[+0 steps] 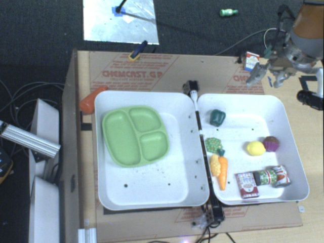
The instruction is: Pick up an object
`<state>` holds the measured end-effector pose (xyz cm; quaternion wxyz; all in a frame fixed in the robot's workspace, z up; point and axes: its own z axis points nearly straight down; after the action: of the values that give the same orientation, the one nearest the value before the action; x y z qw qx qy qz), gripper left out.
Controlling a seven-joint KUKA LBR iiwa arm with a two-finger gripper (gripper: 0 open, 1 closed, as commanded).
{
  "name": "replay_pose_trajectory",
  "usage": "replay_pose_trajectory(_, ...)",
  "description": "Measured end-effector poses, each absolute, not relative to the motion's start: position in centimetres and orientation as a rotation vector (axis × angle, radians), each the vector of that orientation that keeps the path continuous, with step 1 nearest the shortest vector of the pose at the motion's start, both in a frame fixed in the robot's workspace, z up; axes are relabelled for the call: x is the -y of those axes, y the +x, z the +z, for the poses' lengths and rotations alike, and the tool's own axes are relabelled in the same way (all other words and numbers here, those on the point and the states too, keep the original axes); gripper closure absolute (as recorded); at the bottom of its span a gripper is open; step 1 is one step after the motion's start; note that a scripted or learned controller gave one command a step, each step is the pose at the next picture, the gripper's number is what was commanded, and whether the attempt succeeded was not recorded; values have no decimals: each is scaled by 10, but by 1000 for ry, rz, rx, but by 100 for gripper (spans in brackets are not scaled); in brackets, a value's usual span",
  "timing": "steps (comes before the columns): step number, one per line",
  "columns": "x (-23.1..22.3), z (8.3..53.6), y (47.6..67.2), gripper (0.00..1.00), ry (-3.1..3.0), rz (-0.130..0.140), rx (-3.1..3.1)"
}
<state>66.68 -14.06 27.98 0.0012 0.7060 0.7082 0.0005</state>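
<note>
Nearest the camera, at five o'clock in the right bin (291,135), a can (271,176) and a small carton (246,184) are seen, with a lemon (255,148) just above them. The reach is judged not yet begun, a descent over one item being called for. The gripper (267,78) is held at two o'clock beyond the bin's far rim, jaws spread and nothing between them.
</note>
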Motion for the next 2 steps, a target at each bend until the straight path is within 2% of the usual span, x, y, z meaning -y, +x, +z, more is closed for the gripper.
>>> replay_pose_trajectory(1, 93, 141, 653, 0, 2218, -1, -2229)
replay_pose_trajectory(2, 94, 89, 669, 0, 2215, 0, -2227)
